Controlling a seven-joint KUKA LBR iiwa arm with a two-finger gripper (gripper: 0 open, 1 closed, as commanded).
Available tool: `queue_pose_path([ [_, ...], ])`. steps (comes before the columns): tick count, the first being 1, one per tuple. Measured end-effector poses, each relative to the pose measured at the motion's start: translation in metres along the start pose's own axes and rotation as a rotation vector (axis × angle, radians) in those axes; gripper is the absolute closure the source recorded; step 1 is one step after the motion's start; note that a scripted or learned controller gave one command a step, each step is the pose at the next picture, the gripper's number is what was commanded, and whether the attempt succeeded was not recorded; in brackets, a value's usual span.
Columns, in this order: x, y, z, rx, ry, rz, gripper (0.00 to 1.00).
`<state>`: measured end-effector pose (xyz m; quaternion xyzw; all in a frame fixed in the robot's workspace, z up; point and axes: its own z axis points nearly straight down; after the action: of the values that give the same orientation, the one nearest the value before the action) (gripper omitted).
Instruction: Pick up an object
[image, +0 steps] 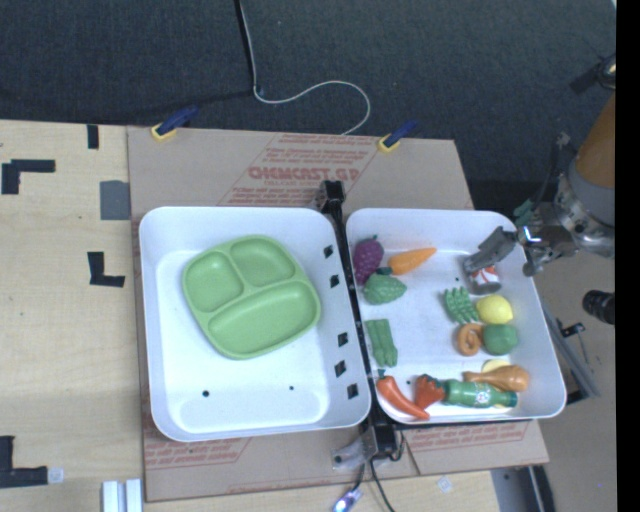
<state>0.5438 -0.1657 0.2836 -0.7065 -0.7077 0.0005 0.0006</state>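
Beside end effector (487, 262): lemon (495, 309), perhaps.

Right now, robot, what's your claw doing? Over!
Gripper hovering over right bin, near its far right corner, nothing held. Lemon just below it, untouched. Green crinkly toy crowds beside the lemon.

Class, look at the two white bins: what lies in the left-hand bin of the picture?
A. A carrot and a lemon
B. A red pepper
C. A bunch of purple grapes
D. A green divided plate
D: the green divided plate lies alone in the left bin, while the toy foods sit in the right bin.
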Motion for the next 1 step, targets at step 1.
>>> queue_pose_path([
  [1, 0.0555, -0.0307, 0.1295, 0.014, 0.005, -0.002, 0.00],
])
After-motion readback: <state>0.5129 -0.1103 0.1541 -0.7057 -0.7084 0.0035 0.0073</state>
